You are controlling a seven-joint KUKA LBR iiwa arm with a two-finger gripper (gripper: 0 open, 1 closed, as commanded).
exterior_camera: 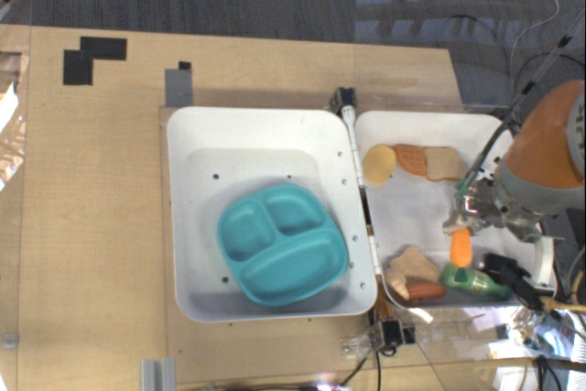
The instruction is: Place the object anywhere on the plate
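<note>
One orange carrot [461, 246] upright under the hand [469, 213], its top hidden there, grip impossible to tell.

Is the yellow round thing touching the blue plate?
Apart. The camera view shows the yellow round thing in the right bin, the blue plate in the left bin, with bin walls between them.

right bin: round yellow biscuit-like piece [379, 162], tan toast slice [443, 163], red sausage [424, 291]
bench: black L-shaped marker [92, 58]

A teal plate [282, 244] lies in a white bin [197, 197]. The desk [92, 215] is tan, with black patches [92, 58]. An orange carrot-like piece [461, 247], a green item [476, 281].
</note>
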